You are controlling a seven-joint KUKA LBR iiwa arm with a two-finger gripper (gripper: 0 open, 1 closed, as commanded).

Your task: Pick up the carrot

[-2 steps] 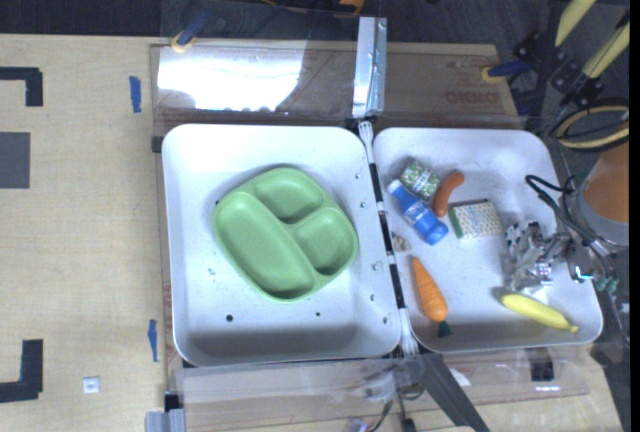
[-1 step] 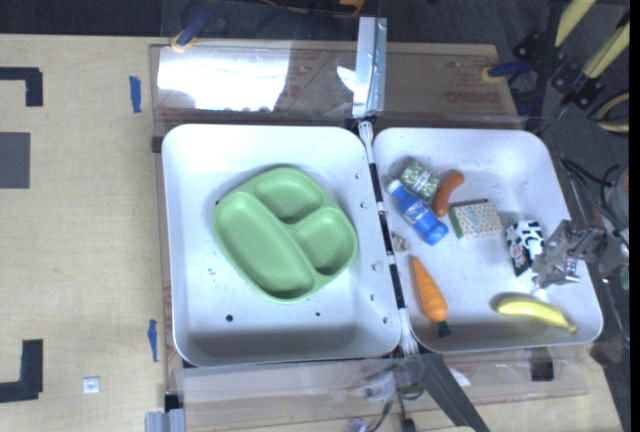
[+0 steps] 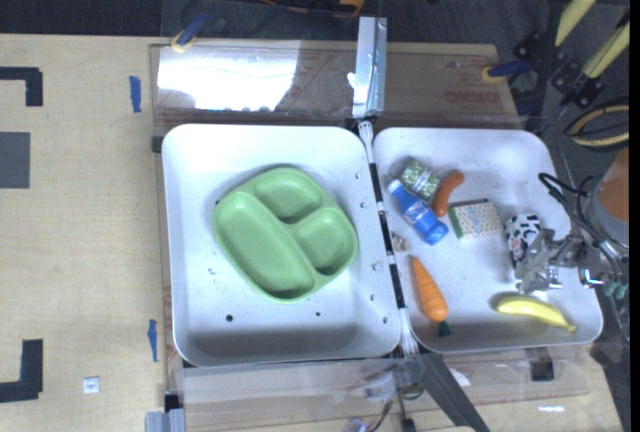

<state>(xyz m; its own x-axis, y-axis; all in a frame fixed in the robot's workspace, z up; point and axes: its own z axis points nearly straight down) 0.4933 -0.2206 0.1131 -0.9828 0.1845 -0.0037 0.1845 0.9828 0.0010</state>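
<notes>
the arm [image 3: 610, 210] comes in low from the right, over the right rim of the right bin [image 3: 560, 170]. its gripper [image 3: 548, 268] hangs inside that bin near the right wall, its metal end pointing left and downward.

The gripper [image 3: 545, 265] is made of silver-grey metal with small dark parts and looks like an angular block. Behind it, the arm [image 3: 612, 205] has a rounded orange band. Thin black cables [image 3: 565, 188] curve along the wrist.
</notes>
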